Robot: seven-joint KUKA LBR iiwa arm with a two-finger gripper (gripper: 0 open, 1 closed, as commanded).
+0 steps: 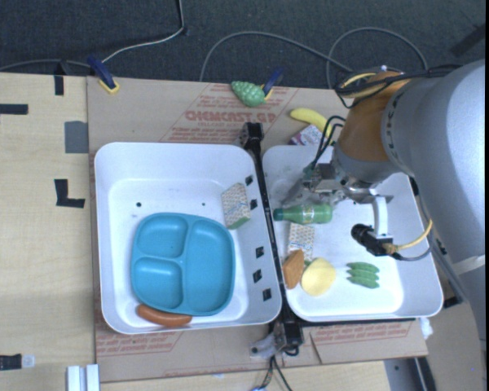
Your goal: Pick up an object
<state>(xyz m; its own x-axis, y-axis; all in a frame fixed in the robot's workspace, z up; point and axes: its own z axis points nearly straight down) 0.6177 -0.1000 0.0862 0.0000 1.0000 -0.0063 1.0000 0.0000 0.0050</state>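
The gripper hangs low in the right bin, right over the green bottle lying on its side near the bin's left wall; whether it grips the bottle or how its jaws stand I cannot tell. The grey arm reaches in from the right, its orange band just above the wrist.

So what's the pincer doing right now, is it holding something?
Pincer: low in the right bin, just above the green bottle. Whether it grips anything can't be told.
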